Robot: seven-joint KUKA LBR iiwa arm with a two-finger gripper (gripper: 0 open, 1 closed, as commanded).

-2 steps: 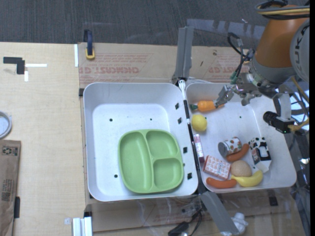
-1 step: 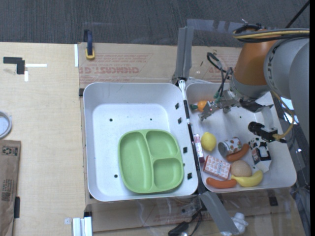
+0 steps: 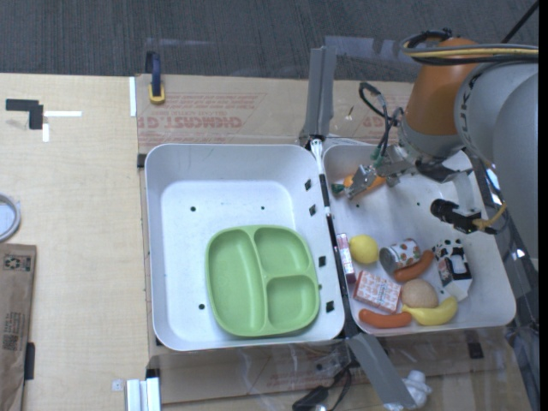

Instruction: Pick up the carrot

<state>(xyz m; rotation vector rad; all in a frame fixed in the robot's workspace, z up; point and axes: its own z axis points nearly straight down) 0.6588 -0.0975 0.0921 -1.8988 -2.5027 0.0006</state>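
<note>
Your jaws (image 3: pixel 366 181) sit in the upper left part of the right bin (image 3: pixel 492 311), and an orange carrot (image 3: pixel 359 186) lies right at their tips. You cannot tell if the jaws are open or closed, or if they hold the carrot. The grey arm (image 3: pixel 497 110) with its orange band comes in from the upper right of the frame.

Lower in the same bin you see a yellow lemon (image 3: pixel 364 248), a small can (image 3: pixel 402 253), a red and white box (image 3: pixel 378 290), a round peach-colored fruit (image 3: pixel 419 294), a banana (image 3: pixel 434 313) and a black and white toy (image 3: pixel 453 262).

The left bin (image 3: pixel 171 187) holds a green plate (image 3: pixel 261 281) with three parts. Both bins rest on the light wooden desk (image 3: pixel 68 187). A blue and yellow clamp (image 3: pixel 155 77) stands at the upper left of the frame.
</note>
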